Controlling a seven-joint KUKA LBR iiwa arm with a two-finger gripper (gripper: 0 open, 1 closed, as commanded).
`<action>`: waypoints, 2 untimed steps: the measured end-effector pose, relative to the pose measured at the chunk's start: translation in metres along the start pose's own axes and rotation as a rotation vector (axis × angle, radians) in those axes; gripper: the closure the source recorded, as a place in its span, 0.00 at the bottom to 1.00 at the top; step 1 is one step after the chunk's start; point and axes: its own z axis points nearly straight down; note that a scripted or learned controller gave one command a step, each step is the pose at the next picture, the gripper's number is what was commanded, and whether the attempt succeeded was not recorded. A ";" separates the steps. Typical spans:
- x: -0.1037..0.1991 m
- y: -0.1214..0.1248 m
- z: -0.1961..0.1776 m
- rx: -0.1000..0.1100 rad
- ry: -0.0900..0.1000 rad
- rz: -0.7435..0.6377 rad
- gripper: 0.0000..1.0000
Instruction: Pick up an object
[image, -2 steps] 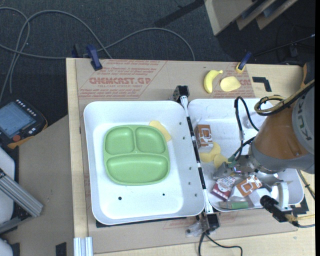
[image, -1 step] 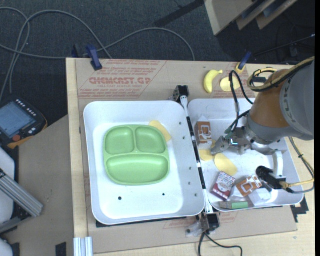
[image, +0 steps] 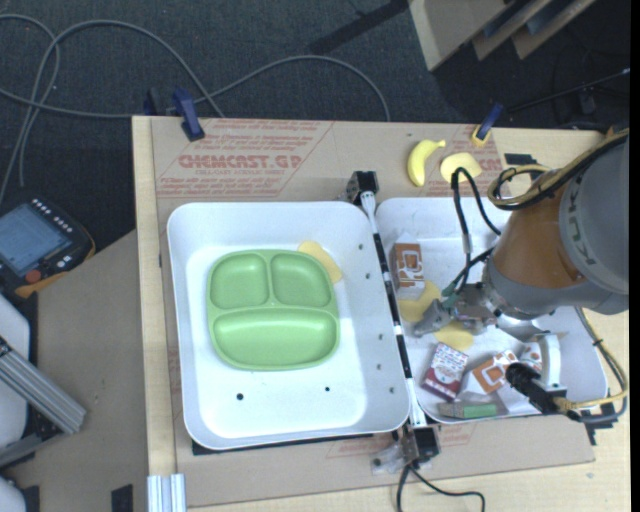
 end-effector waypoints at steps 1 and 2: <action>0.000 0.000 -0.010 -0.002 -0.001 0.000 1.00; 0.000 0.000 -0.010 -0.002 -0.001 0.001 0.00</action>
